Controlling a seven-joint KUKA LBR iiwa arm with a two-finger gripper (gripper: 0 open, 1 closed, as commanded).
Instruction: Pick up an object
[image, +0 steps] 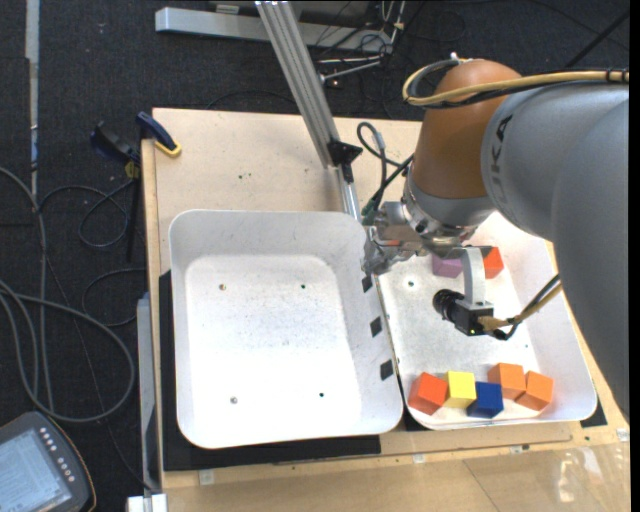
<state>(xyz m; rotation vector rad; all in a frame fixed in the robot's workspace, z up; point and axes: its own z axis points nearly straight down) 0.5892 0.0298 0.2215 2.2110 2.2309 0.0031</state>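
Five matte cubes (484, 390) crowd the smooth right bin (575, 400); hand (376, 255) grip unreadable.

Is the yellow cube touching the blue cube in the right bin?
Touching: the camera view shows the yellow cube and blue cube pressed together, no bin floor visible between them.

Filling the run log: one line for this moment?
arm: over right bin | gripper: near its left wall | blocks: clustered at near edge | held: none visible

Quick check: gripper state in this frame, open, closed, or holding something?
Gripper: cannot be told; it sits low at the right bin's upper-left corner, apart from the blocks.
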